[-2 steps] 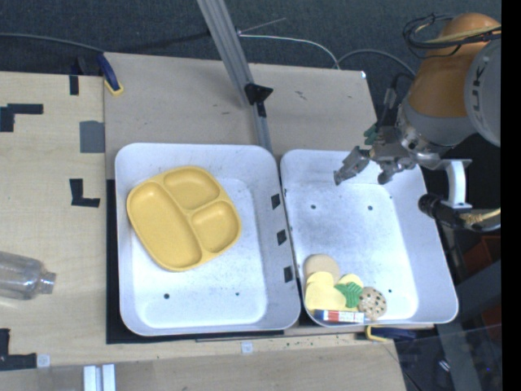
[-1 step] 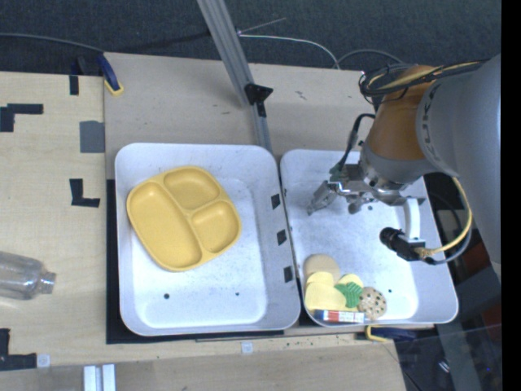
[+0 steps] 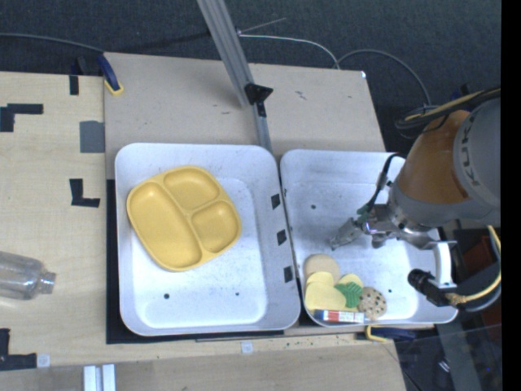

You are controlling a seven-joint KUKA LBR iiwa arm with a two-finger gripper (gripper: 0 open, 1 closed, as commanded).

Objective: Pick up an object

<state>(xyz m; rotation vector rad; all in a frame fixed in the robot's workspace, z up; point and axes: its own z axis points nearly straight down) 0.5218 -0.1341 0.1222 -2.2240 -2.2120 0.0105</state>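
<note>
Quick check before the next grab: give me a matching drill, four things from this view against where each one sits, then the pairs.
Things:
1. yellow divided plate
2. clear bottle
3. pile of small items
4. pincer

Places:
A. near corner of the right bin
B. on the bench, outside the bins, at the left edge
C. in the left bin
D. over the middle of the right bin

Pairs: 1-C, 2-B, 3-A, 4-D

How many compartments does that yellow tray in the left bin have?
3. The yellow tray has one long compartment along its left side, one at the upper right, and one at the lower right. It lies flat, so probably none are hidden.
</note>
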